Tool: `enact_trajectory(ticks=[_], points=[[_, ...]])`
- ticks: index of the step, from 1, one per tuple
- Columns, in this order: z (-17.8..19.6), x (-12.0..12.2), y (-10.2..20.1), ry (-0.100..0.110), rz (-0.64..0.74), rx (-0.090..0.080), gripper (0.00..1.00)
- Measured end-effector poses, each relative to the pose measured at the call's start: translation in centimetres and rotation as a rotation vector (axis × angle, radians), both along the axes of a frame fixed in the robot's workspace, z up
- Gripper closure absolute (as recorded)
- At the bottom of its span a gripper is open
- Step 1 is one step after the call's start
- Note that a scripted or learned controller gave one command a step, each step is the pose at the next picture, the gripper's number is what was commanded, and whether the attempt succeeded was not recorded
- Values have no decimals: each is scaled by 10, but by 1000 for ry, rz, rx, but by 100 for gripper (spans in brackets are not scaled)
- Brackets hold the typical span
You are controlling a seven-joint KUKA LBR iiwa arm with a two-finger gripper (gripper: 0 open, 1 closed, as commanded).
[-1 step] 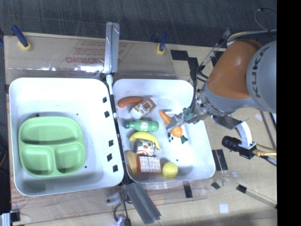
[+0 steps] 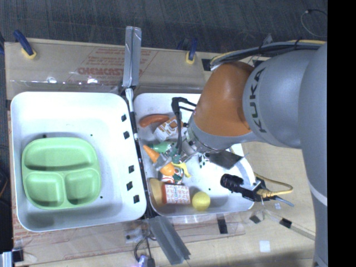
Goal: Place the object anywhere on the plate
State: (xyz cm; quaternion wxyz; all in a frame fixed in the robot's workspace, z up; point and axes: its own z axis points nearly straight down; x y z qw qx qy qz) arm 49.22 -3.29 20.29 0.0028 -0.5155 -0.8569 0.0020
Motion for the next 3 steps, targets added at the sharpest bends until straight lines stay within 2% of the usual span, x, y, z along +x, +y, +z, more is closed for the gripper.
enact_trajectory(ticks=[1, 2, 3], points=[[-13, 1, -11, 2, 120, 2, 100], [-8, 19, 68, -3, 291, 1, 100], [-25, 37, 186, -1, 258, 0, 100]])
